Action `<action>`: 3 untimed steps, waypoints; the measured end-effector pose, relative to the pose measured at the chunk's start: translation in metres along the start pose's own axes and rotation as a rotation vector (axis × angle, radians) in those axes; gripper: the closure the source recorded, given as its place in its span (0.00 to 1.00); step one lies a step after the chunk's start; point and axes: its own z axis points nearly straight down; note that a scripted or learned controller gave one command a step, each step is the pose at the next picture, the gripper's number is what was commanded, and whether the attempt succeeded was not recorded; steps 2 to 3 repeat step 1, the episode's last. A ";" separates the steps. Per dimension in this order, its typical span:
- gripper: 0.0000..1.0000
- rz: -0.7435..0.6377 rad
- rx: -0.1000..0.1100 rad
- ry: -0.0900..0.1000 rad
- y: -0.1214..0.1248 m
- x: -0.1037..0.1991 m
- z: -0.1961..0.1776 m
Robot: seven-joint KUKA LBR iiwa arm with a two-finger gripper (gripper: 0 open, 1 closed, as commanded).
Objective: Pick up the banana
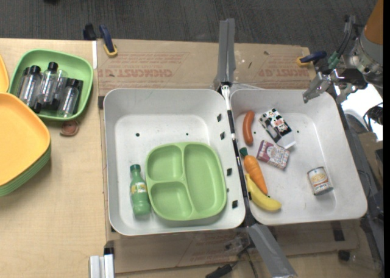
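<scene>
- Lying in the right bin (341, 210), the banana (263, 197) sits at the front-left corner, close to the divider wall; yellow, curved, smooth skin.
- carrot (256, 173) touching the banana's upper end, orange, tapered, green stub at the top.
- sausage (247, 127) further back along the same left wall, red-orange, rounded ends, glossy.
- pink carton (273, 155) lying flat near the bin's middle, small box shape.
- black-and-white carton (276, 125) just behind the pink one, cow-patch print, tilted.
- tin can (320, 181) on its side toward the right, metal ends, printed label, well apart from the banana.
- gripper (320, 85) hovers over the back-right rim of the right bin, well apart from the banana; nothing visibly held, cannot tell how far the fingers are open.
- left bin (122, 118), white, shallow, rounded corners, holds a green tray (184, 180) with three compartments, matte plastic.
- green bottle (139, 189) lying just left of the tray, yellow label, translucent.
- off the bins, far left: small green dish (82, 72) holding clear bottles (49, 88) with black caps.
- stack of orange plates (21, 142) at the left edge, smooth, rounded.
- cardboard sheet (164, 66) under the bins, brown, printed text.
</scene>
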 end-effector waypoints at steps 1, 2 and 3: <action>1.00 -0.002 0.001 -0.001 0.000 -0.001 -0.008; 1.00 -0.002 0.001 -0.001 0.000 -0.001 -0.008; 1.00 -0.002 0.001 -0.001 0.000 -0.001 -0.008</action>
